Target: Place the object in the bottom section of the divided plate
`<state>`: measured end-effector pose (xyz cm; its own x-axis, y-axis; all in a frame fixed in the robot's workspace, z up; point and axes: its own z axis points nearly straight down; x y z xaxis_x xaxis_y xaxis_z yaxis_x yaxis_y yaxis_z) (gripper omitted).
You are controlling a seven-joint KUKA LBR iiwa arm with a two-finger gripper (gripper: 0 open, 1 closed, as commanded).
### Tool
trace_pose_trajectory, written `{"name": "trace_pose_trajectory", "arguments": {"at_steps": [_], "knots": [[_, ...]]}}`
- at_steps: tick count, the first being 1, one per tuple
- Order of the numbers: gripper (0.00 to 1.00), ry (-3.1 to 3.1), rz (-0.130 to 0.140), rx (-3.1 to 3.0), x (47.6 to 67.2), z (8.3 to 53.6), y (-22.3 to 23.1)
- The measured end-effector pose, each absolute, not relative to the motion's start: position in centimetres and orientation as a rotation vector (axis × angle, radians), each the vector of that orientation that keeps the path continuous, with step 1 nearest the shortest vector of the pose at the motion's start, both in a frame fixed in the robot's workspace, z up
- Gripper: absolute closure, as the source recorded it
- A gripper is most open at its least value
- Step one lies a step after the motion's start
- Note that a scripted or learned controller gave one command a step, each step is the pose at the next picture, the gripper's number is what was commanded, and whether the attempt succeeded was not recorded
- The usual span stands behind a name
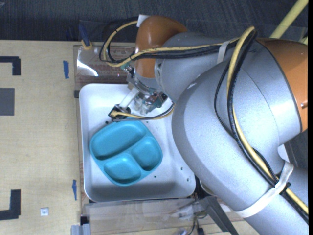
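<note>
A blue divided plate point(126, 151) lies in the white bin point(93, 102), towards its front left. It has one long section on the upper left and two smaller ones at the right and the bottom. My gripper point(140, 101) hangs low over the bin just behind the plate's far rim, pointing down and left. The wrist and its cables hide what is under the gripper. I cannot make out any object between plate and gripper.
The grey arm point(234, 121) covers the bin's whole right side and the space to the right. Bare white bin floor shows left of the gripper and along the front. Left of the bin lies the tan bench top point(34, 131) with black marks.
</note>
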<state>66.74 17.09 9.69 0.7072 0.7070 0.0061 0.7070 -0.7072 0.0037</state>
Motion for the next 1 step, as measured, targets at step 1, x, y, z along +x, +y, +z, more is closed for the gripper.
{"name": "trace_pose_trajectory", "arguments": {"at_steps": [1], "knots": [[1.00, 1.373, 0.002, 2.825, 65.93, 13.38, 21.98]]}}
